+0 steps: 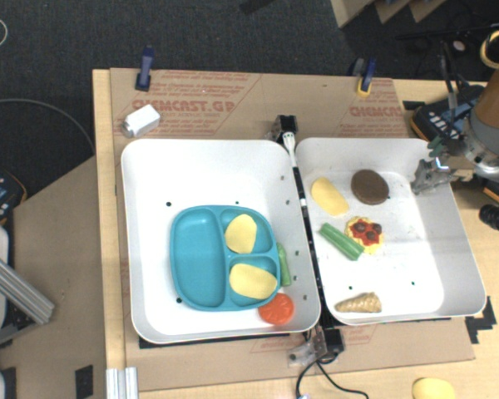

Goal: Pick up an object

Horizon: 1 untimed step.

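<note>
Finger spread on the gripper (427,175) we could not tell. We judged the cookie (370,187) light and stiff; grasp its rim.

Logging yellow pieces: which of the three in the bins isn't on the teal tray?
The yellow piece in the right bin, left of the brown disc. The other two lie in the teal tray's compartments in the left bin.
</note>
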Available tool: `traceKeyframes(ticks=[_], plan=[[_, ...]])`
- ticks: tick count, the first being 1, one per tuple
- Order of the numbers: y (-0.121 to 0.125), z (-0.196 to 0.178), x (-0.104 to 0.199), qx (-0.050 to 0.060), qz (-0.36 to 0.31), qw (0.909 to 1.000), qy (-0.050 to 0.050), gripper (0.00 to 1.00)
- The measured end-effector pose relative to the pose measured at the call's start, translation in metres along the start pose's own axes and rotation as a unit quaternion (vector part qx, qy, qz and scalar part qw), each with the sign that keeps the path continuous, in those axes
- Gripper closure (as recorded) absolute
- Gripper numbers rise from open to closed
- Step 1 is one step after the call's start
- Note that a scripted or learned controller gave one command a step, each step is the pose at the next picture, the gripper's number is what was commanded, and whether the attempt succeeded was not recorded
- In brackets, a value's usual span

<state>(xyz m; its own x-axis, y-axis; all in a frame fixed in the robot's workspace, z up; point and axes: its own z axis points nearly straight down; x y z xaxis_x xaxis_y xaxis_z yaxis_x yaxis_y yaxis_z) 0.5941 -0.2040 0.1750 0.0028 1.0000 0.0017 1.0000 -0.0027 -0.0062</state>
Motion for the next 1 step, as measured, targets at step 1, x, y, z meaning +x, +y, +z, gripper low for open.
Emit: traceKeyframes(ticks=[1], plan=[[0.0081, -0.1329, -0.0008, -0.012, -0.002, 0.9999, -0.004, 1.0]])
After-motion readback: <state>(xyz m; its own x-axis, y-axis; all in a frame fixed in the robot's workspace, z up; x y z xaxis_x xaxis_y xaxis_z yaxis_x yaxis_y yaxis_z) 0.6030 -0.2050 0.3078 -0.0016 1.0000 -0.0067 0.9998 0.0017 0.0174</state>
